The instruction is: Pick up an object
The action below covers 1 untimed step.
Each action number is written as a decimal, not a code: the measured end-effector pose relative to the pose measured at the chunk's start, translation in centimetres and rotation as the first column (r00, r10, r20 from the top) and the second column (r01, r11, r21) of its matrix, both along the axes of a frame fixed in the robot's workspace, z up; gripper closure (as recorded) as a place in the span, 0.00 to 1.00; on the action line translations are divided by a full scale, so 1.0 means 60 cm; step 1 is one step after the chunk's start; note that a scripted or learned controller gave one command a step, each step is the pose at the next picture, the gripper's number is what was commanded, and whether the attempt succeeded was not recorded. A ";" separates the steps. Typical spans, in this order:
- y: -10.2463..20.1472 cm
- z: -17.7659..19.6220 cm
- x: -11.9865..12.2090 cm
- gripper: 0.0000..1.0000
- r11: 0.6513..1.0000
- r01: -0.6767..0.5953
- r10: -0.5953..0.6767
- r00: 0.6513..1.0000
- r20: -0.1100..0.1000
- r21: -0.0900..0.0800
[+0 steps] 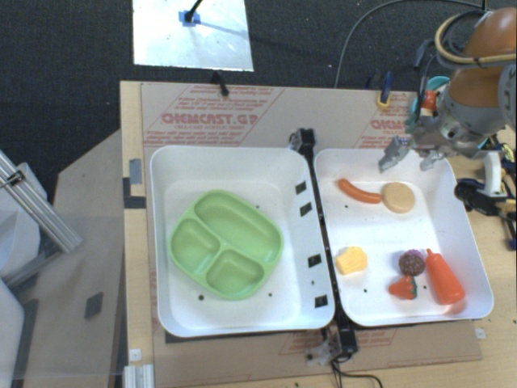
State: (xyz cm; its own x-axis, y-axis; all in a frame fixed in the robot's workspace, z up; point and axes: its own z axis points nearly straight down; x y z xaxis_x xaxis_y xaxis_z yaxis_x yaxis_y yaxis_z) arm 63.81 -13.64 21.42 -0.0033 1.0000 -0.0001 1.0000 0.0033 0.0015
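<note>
Claw (412,155) hangs open, empty, above right white bin (464,217). Nearest: orange plastic sausage (359,191), prob. light, stiff, slick; grab across its middle.

Pale green divided plate (225,245) in left white bin (161,217), right bin with orange sausage (359,191), tan bun (397,197), yellow piece (351,260), purple ball (412,261), orange carrot (445,279)

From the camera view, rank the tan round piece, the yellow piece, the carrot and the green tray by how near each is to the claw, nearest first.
Claw hangs over the right bin's far edge.
1. Tan round piece, just below it, far part of the right bin.
2. Yellow piece, near left part of the right bin.
3. Carrot, near right corner of the right bin.
4. Green tray, in the left bin.
</note>
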 end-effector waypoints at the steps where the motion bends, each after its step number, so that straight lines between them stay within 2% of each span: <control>1: 0.000 0.019 0.002 1.00 1.000 -0.003 0.003 1.000 0.004 0.000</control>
